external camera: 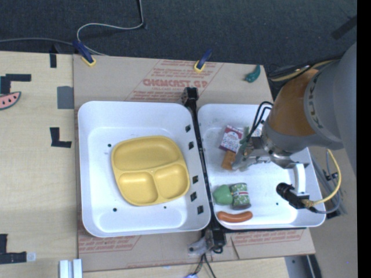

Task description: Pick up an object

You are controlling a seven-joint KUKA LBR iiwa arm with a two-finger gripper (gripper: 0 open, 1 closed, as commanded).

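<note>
My gripper (242, 157) hangs low in the right bin (264, 216), its fingers down beside an orange-brown item (228, 161). Just above that item lies a small red and white packet (232, 138). Nearer the front of the bin sit a green round object (222, 194) and a green labelled can (240, 195), side by side. A red sausage-shaped toy (234, 216) lies at the front edge. The arm's wrist covers the fingertips, so what is between them is hidden.
The left bin (95, 213) holds a yellow divided plate (151, 169). A black divider (197, 155) runs between the two bins. A cable and white bracket (298, 187) hang off the wrist over the right bin's right side.
</note>
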